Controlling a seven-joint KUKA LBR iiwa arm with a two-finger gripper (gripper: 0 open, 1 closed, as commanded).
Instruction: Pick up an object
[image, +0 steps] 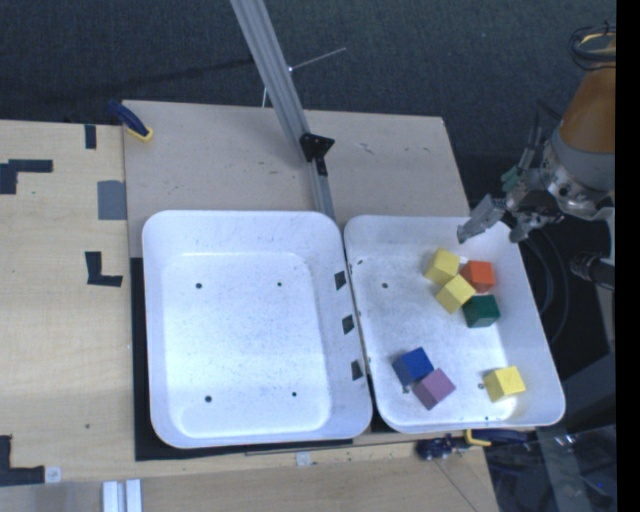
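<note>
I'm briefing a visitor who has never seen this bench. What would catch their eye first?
Probably the bright blocks in the right bin: two yellow blocks, an orange block and a green block clustered near its far side, a blue block and purple block touching at the near edge, another yellow apart. The gripper hovers over the bin's far right corner.

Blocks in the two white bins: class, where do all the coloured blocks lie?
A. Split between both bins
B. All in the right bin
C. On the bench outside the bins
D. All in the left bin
B: the green block, the blue block and the rest all lie in the right bin.
</note>
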